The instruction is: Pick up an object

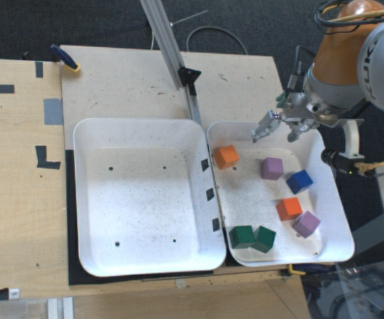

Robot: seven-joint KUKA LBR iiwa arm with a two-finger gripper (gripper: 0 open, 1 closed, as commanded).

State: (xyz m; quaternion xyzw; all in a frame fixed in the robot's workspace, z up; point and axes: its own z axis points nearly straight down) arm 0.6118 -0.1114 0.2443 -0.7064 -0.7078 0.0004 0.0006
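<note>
My gripper (pixel 278 129) hovers over the far edge of the right bin (pixel 331 241), its two fingers spread apart with nothing between them. Below it in the bin lie several small blocks: an orange cube (pixel 227 156) at the left, a purple cube (pixel 272 168), a blue cube (pixel 299 181), a second orange cube (pixel 289 209), a second purple cube (pixel 306 224), and two green cubes (pixel 242 236) (pixel 265 238) near the front. The gripper stands apart from all of them, nearest the purple cube.
The left bin (pixel 86 178) sits beside the right one, sharing a dark divider edge. A slanted metal rail (pixel 165 38) runs down to the bins' far junction. A black cable (pixel 215 35) loops on the bench behind.
</note>
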